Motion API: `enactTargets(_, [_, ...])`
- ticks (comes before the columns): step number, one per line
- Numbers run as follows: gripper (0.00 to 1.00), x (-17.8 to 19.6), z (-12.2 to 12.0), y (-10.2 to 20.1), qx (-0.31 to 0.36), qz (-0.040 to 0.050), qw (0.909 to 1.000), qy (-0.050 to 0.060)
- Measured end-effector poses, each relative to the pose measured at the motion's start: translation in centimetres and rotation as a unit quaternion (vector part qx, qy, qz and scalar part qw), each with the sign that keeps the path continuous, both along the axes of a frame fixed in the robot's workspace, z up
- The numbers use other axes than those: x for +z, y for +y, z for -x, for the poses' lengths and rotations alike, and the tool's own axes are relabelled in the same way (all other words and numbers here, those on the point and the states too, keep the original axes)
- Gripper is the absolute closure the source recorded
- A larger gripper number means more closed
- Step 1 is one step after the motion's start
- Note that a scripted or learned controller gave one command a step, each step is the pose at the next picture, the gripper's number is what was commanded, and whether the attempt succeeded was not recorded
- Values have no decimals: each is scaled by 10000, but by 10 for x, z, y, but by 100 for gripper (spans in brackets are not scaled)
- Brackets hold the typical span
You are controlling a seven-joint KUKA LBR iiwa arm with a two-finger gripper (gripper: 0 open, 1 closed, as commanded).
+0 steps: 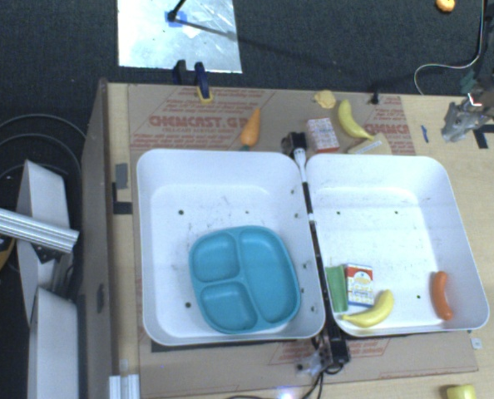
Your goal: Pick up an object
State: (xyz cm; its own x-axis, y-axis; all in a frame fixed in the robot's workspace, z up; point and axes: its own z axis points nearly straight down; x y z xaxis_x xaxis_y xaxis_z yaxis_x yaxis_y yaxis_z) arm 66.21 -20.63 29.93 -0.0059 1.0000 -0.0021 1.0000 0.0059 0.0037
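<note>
The right bin holds a yellow banana, a small red and white carton with a green packet beside it, and an orange sausage-shaped toy, all along its near edge. A blue divided plate lies in the left bin. My gripper hangs at the far right, beyond the right bin's back corner, over the bench and well away from every object.
Behind the bins on the cardboard lie a carrot, a second banana, a small box and a yellow scrap. A clamp sits at the back edge. A cable loops near the arm.
</note>
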Motion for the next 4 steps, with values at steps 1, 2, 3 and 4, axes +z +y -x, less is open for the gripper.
enactTargets(1, [100,33,32,-1,-28,-1,10000,-7])
enactTargets(2, [100,0,30,7,-10,-6,10000,15])
enactTargets(3, [100,-14,16,-1,-9,4,10000,2])
enactTargets(4, [100,3,63,-1,-26,-3,10000,4])
